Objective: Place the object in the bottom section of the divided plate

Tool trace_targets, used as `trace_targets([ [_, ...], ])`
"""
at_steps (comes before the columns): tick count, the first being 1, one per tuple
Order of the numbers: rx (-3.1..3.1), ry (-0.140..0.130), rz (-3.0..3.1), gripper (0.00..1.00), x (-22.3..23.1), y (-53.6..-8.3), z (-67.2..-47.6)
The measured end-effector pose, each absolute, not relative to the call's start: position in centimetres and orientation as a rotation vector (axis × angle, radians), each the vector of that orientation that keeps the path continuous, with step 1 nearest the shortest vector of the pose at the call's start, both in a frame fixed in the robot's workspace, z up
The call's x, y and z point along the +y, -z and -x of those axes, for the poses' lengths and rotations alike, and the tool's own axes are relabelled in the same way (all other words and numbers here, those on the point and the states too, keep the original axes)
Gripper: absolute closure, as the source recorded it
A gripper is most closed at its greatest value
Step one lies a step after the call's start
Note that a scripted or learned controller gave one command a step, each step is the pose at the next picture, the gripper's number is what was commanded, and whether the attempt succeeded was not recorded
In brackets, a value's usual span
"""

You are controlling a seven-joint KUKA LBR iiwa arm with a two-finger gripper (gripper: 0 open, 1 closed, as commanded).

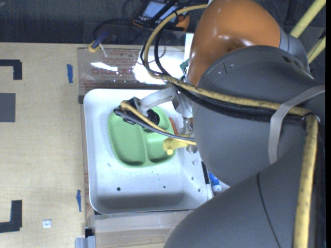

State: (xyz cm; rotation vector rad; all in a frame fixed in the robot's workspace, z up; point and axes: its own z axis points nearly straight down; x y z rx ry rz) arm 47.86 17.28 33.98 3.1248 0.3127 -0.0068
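On the wooden bench, inside the shallow white bin, the gripper, its grasp impossible to tell, hangs at the green plastic divided plate's three o'clock, and the small yellow object at four o'clock probably needs centring over the bottom section before release.

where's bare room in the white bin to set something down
Free: shallow white bin floor between green divided plate and near wall; strip along left wall. Crowded: plate's right, under the grey arm.
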Motion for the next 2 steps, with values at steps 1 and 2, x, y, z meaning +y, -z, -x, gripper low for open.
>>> trace_targets([
  [1, 0.318, 0.007, -3.125, 1.0, 10.1, -34.8, -47.9],
  [2, 0.327, 0.01, -3.126, 1.0, 10.6, -18.8, -47.8],
])
